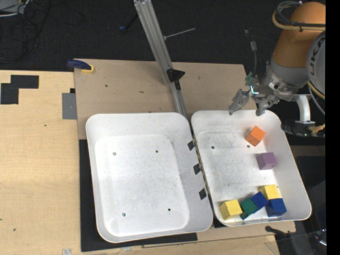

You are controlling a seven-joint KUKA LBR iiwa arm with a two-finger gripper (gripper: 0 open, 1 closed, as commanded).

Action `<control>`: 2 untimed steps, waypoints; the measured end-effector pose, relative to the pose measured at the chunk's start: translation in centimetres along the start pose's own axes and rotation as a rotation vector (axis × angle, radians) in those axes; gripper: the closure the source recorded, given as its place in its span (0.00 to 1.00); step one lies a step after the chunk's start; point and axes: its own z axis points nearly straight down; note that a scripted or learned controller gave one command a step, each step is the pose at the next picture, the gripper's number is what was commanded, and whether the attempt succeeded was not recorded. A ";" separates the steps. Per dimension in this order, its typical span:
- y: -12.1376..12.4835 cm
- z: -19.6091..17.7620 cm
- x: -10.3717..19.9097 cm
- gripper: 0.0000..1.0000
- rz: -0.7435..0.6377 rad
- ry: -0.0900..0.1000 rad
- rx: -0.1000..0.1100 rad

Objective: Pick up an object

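Arm [297, 41]: grey with an orange band, reaching in from the right, wrist above the far edge of the right bin.
Gripper [248, 106]: poised over the far rim of the right bin [212, 195]; two fingers spread apart, nothing between them.
Orange cube [255, 135]: nearest block to the gripper, lying alone on the bin floor, turned corner-on; likeliest first target.
Purple cube [266, 160]: just beyond the orange one toward the near side, also standing apart from the rest.
Cluster: yellow cube [230, 209], green cube [247, 207], blue cubes [267, 203] and a second yellow cube [270, 191], packed touching one another in the near corner against the wall.
Handling, judged: small, rigid, probably light; flat faces suited to a two-finger pinch; little risk of crushing, some risk of sliding on the smooth floor if nudged.
Hold point, judged: two opposite flat faces of the orange cube, fingers turned to match its rotation; cluster harder, with no finger room between blocks.
Left bin [106, 142]: beside the right one, separated by a clipped seam.
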 end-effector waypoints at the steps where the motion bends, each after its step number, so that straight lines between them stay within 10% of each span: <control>1: 0.1 -0.3 0.0 0.00 -0.003 -0.002 -0.004; 2: 0.1 4.1 0.3 0.00 -0.004 -0.001 0.000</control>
